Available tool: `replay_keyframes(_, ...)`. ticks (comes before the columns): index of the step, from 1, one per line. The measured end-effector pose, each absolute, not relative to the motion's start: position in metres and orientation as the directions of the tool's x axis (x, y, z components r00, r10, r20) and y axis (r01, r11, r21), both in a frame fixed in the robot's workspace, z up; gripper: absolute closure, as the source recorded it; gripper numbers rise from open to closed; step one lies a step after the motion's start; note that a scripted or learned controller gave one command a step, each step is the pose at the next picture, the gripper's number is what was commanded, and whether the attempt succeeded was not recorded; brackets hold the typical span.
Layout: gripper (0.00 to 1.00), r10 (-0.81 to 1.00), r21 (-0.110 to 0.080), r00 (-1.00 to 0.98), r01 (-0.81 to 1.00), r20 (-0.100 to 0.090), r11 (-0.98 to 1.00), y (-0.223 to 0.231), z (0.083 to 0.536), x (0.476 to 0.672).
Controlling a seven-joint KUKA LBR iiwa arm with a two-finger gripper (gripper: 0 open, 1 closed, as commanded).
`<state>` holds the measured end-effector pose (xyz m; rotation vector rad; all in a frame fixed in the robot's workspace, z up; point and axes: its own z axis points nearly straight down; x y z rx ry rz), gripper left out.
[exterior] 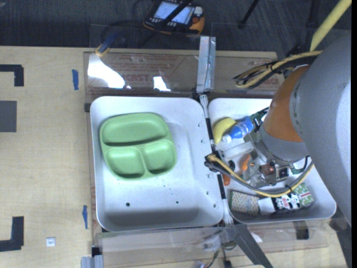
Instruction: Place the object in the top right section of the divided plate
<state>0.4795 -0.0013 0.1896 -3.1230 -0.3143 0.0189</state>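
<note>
The green divided plate (138, 144) lies in the left bin (184, 205), with one long section at the back and two smaller ones in front; all three sections are bare. My gripper (263, 171) hangs low over the right bin (326, 208), down among the pile of objects there. The wrist and its cables hide what is directly under it. Beside it lie a yellow object (222, 127), a blue bottle (243, 129) and a small orange item (244, 162).
More items sit at the front of the right bin: a greenish pouch (245, 202) and a patterned box (294, 199). A yellow cable (262, 190) loops below the wrist. The ridge between the bins (215, 166) separates gripper and plate.
</note>
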Motion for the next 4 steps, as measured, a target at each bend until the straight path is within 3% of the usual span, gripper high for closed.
replay_keyframes(1, 1.0, 0.198, 0.0, 0.98, 0.198, -0.003, -0.98, 0.041, 0.244, 0.48)
replay_keyframes(2, 1.0, 0.277, 0.001, 0.961, 0.277, -0.002, -0.961, 0.028, 0.348, 0.481)
replay_keyframes(3, 1.0, 0.304, 0.002, 0.953, 0.304, -0.001, -0.953, 0.029, 0.434, 0.516)
replay_keyframes(4, 1.0, 0.196, 0.002, 0.981, 0.196, 0.0, -0.981, 0.076, 0.403, 0.56)
